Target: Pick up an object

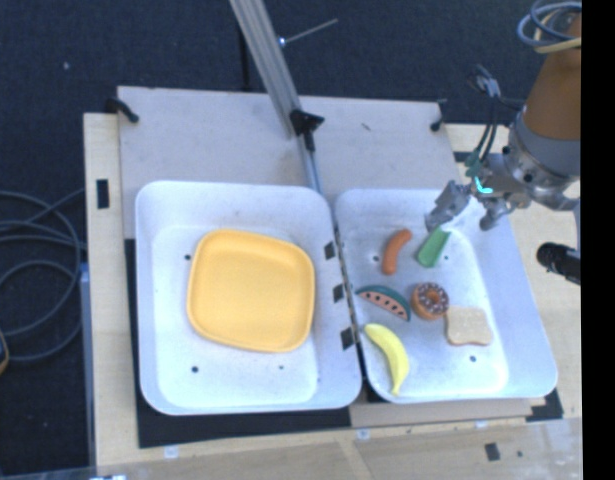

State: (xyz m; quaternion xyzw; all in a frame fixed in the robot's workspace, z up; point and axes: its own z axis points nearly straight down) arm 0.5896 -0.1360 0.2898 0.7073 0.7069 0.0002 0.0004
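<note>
The gripper (468,206) hung splayed and empty above the pickle (433,247), probably light, stiff, slick; best pinched mid-body.

A yellow square plate (251,290) lies alone in the left white bin (157,368), on a pale wooden tabletop (107,438) with a black mat under the bins. A slanted metal pole (267,53) rises from a clamp behind the bins, and dark cables (27,268) loop over the floor at left.

Yellow plate (251,290), yellow banana (388,354), orange sausage (394,250), white bins (157,268).
</note>
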